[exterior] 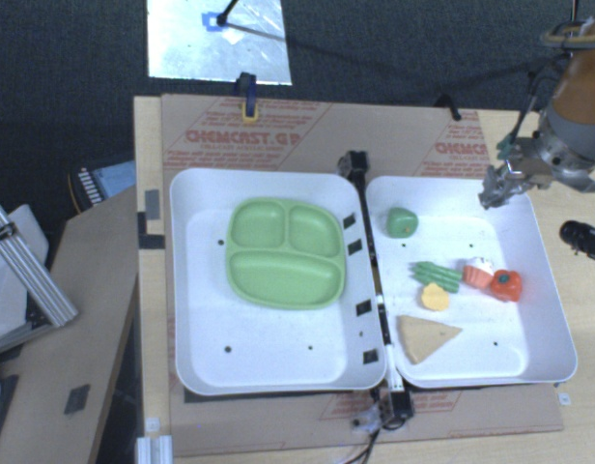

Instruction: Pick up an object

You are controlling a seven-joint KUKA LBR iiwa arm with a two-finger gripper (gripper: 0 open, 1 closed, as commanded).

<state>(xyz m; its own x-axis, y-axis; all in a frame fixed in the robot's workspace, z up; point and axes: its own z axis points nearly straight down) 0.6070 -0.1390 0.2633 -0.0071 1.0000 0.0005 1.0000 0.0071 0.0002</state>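
Starting from the left, the green divided plate (284,254) sits in the left bin (196,356), and I take it as my landmark. Right of the plate, across the divider, the right bin (544,346) holds the likely targets: a round green piece (402,222) up near the bin's far edge, then a green bean-like bundle (438,275), a small yellow piece (435,299) and a tan wedge (426,336) nearer me. Further right of the plate lie a carrot-like piece (478,275) and a red tomato-like one (506,285), almost touching.

Far right of the plate, the gripper (495,191) hangs over the right bin's far corner, holding nothing; whether it's wide or narrow, I can't tell.

To do this well, I'd go for the lone green piece: clear space around it, straight descent, close squarely.

The fingertips are blurred, and the arm is cut off at the frame edge.
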